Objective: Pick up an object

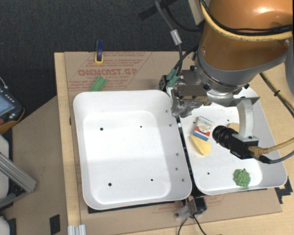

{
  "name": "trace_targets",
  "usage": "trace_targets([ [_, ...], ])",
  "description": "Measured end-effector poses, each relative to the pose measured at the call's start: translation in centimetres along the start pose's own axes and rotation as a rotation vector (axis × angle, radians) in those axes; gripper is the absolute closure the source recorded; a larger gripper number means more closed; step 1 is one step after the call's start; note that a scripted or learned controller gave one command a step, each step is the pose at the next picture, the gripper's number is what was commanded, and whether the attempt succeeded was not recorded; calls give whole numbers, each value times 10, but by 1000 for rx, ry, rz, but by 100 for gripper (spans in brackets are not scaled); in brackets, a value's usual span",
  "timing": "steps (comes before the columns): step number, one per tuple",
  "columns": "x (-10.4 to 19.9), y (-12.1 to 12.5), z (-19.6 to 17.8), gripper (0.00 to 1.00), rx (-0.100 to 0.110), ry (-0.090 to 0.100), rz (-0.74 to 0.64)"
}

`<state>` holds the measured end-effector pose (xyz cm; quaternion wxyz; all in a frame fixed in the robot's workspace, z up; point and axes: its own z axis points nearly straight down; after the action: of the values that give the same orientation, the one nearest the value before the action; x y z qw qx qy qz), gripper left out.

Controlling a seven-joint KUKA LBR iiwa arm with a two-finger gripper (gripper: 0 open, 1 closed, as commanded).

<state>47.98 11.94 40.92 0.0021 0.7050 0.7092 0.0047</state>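
The grey arm with its orange band (245,24) filled the upper right of the frame, its jaws (183,107) low over the right-hand shallow white bin (271,156) near its upper left corner; whether they were spread or pressed together could not be told. Below, mid-bin, lay a yellow wedge with a red, white and blue wrapper (202,135), and a small green knobbly lump (241,177) sat lower right. The left white bin (85,155) occupied the centre.

The arm (245,39) hangs over the right bin (272,175), which holds a yellow wedge (201,145) and a green cluster (242,177).
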Motion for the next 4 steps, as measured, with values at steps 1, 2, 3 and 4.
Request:
trace_targets([
  [1,1,-2,67,100,17,-5,7],
  [2,-81,-2,83,100,14,-5,14],
  [3,-77,-1,71,100,9,-4,6],
  [4,-76,0,61,100,7,-4,6],
])
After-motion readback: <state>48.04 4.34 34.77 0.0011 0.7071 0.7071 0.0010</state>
